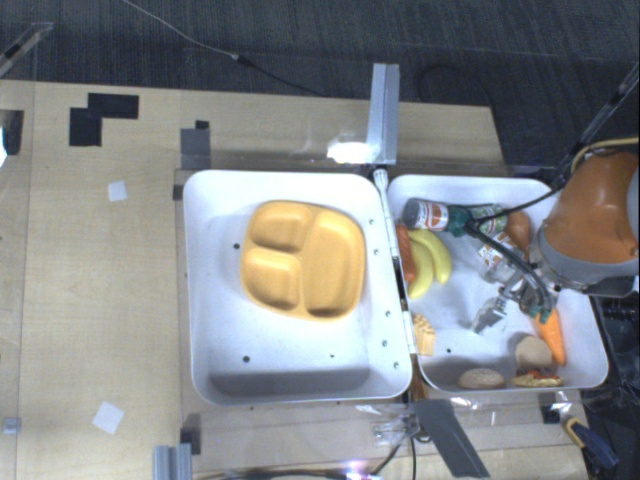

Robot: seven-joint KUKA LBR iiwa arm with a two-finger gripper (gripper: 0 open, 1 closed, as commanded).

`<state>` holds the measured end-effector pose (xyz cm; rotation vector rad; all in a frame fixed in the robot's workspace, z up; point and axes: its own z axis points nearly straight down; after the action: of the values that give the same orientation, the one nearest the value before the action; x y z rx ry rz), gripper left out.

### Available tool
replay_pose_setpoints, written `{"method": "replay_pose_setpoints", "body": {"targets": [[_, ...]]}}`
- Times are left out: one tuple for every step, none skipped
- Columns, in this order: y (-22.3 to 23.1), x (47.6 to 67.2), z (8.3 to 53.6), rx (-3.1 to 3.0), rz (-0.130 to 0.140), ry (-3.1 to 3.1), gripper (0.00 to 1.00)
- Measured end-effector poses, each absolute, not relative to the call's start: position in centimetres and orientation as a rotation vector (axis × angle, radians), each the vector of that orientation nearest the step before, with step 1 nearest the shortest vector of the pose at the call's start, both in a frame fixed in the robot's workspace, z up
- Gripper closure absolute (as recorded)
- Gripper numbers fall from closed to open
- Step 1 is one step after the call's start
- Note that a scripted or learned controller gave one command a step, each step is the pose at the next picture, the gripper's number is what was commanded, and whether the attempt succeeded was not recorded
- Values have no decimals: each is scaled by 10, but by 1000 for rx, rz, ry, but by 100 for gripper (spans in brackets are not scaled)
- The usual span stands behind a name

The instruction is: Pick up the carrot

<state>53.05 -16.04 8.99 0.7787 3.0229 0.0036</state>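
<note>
The carrot [552, 336] is orange with a green top. It lies in the right bin [455, 298] close to the bin's right wall, its tip toward the front. My gripper [492, 315] hangs over the bin floor just left of the carrot's green end, a short gap away, with nothing seen in it. The arm's orange band [598, 216] sits above and to the right, hiding part of the bin's right side.
In the right bin are a bottle [448, 215] at the back, bananas [430, 260], a red sausage [403, 253], a yellow piece [424, 336], and round items [533, 350] at the front. The left bin [215, 348] holds a yellow divided plate [303, 258].
</note>
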Motion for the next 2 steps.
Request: {"method": "replay_pose_setpoints", "body": {"targets": [[-204, 495, 89, 1304, 5, 2844, 0], [-204, 499, 102, 1289, 7, 2840, 100]]}}
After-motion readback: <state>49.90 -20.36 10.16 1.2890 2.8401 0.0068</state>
